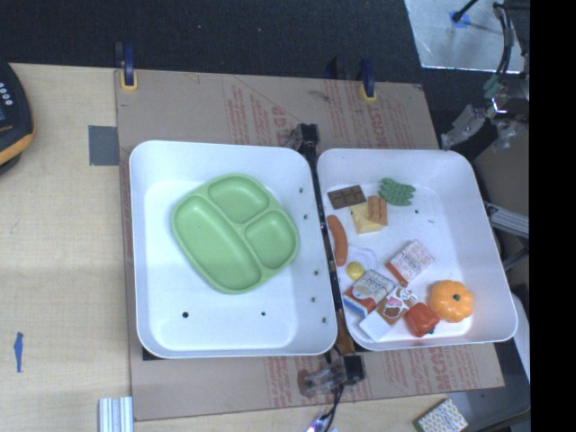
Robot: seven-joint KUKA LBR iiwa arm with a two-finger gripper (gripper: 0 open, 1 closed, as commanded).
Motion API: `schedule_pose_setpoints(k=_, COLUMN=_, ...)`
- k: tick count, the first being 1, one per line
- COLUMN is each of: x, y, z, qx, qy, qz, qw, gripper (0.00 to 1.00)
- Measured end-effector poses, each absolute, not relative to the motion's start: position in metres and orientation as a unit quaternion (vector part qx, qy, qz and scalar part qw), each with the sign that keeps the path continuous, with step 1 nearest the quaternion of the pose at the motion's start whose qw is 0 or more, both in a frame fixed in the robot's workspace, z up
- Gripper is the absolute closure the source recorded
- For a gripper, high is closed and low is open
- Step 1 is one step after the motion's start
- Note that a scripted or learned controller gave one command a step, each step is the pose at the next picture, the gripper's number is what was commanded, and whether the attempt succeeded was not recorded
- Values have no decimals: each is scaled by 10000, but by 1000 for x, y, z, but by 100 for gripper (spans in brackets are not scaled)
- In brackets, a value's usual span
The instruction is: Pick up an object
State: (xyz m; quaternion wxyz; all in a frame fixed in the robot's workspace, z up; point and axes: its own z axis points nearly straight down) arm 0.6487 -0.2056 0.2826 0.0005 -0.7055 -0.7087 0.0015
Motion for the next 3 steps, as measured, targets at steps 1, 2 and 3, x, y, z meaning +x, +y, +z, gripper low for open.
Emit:
schedule_pose_setpoints(k=1, x=613, y=-127, z=147, qx=-7032, qy=-7110, qz=44, qw=79, gripper=0)
schedule_pose_setpoints(k=2, x=597, y=-97, z=88, qx=-7041, qy=-7101, qz=29, qw=38, gripper=0)
schedule_pose_setpoints(k=3, x=614, y=-113, z=92, qx=-7059, qy=-7083, qz=4, qw=-1, gripper=0)
